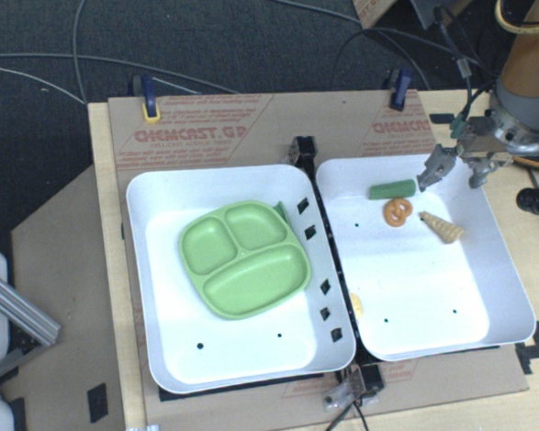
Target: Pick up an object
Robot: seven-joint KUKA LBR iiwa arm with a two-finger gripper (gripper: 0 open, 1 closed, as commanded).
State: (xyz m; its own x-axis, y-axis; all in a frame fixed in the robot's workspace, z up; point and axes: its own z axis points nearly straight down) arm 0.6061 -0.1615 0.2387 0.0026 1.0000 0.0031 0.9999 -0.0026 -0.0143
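One green plate (245,258); three small toys (398,212).

Bright, even overhead light; the two shallow white plastic bins (262,367) glare nearly to blown-out white; the green three-compartment plastic tray (245,258) casts only a faint shadow; overall soft focus, the dark carpeted floor (37,51) dim.

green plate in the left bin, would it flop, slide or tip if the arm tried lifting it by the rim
The plate looks like moulded plastic with three compartments, so probably stiff and light. It lies flat on the smooth bin floor, so a push would likely slide it. Gripped at one rim, it may tilt.
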